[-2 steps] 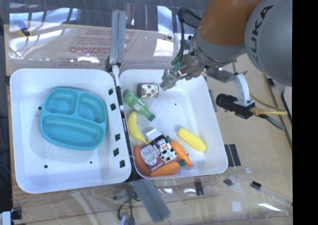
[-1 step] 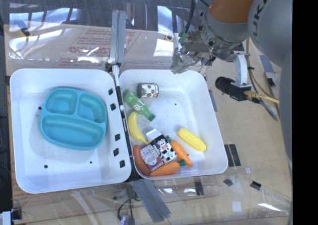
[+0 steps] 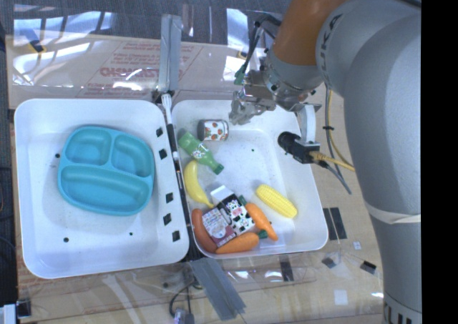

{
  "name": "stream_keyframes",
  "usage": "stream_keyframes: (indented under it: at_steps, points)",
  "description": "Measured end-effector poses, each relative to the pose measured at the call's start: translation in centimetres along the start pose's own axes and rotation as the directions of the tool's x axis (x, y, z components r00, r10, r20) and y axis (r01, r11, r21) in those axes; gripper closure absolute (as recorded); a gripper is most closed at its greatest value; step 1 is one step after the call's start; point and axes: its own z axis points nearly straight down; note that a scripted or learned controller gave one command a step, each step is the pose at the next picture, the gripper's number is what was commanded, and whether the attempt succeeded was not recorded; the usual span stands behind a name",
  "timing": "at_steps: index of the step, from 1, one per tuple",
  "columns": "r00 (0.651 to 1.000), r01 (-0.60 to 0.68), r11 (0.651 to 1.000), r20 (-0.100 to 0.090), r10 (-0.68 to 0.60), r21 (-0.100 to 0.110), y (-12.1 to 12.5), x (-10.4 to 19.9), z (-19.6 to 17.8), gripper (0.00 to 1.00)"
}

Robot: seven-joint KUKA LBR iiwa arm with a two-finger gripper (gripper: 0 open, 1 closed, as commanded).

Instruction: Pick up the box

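Note:
The box (image 3: 227, 217), small with a cow print and red-white label, lies near the front of the right bin (image 3: 304, 194), resting against a carrot and a hot dog. My gripper (image 3: 242, 111) hangs over the back of the right bin, just right of a small can (image 3: 215, 129). It is well apart from the box, toward the far side. I see nothing between its fingers.
The right bin also holds a green bottle (image 3: 200, 151), a banana (image 3: 194, 182), a corn cob (image 3: 276, 201), a carrot (image 3: 238, 243) and a hot dog (image 3: 200, 230). A blue divided plate (image 3: 107, 170) lies in the left bin (image 3: 43, 244). A divider (image 3: 169, 172) separates the bins.

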Motion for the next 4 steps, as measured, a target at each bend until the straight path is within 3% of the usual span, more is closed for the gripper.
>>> stream_keyframes:
  at_steps: [1, 2, 3, 4]
  points:
    - [0.95, -0.311, 0.95, -0.001, 0.311, -0.003, 3.3, -3.0, -7.5, 1.0]
    - [0.881, -0.473, 0.881, -0.001, 0.473, 0.002, -1.4, -7.9, -0.6, 1.0]
    - [0.799, -0.601, 0.799, -0.003, 0.601, -0.001, 1.9, -10.2, -7.9, 1.0]
    - [0.806, -0.592, 0.806, 0.0, 0.592, 0.003, 2.0, -9.9, -8.8, 1.0]
